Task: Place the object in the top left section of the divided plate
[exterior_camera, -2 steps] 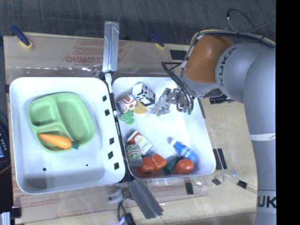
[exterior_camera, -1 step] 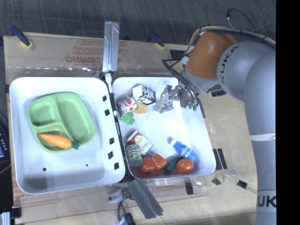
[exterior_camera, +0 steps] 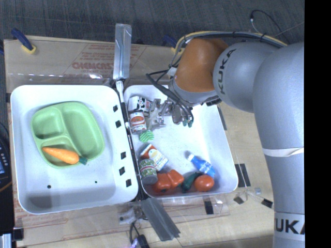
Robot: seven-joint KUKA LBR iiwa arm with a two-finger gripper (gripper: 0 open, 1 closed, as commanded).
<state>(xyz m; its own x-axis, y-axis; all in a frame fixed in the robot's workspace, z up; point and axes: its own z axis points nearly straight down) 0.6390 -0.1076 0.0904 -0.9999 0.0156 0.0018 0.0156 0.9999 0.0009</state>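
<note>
A divided plate (exterior_camera: 67,133), pale green with three sections, lies in the left white bin (exterior_camera: 31,190). A toy carrot (exterior_camera: 61,155), orange with a small green top, rests across the plate's lower section, its tip pointing left. The plate's two upper sections hold nothing.

The right white bin (exterior_camera: 220,143) sits just beside the left one, the two sharing a dark divider with small black clips. The grey arm (exterior_camera: 269,92), with its orange band (exterior_camera: 199,66), reaches in from the right and bends down over the upper part of this bin. The gripper (exterior_camera: 176,113) hangs above the bin's upper middle; whether it is open or closed cannot be told from this angle, and nothing can be seen gripped in it.

Small toy groceries lie scattered in the right bin. A small can with a red label (exterior_camera: 137,123) stands near the upper left wall, just left of the gripper. Below it is a small green ridged item (exterior_camera: 147,136). Lower down sit a carton-like package (exterior_camera: 154,157) and a dark jar (exterior_camera: 148,170), touching or nearly so. Along the bottom wall lie a red pepper (exterior_camera: 168,181) and a tomato (exterior_camera: 205,182). A blue and white bottle (exterior_camera: 200,164) lies tilted just above the tomato.
</note>
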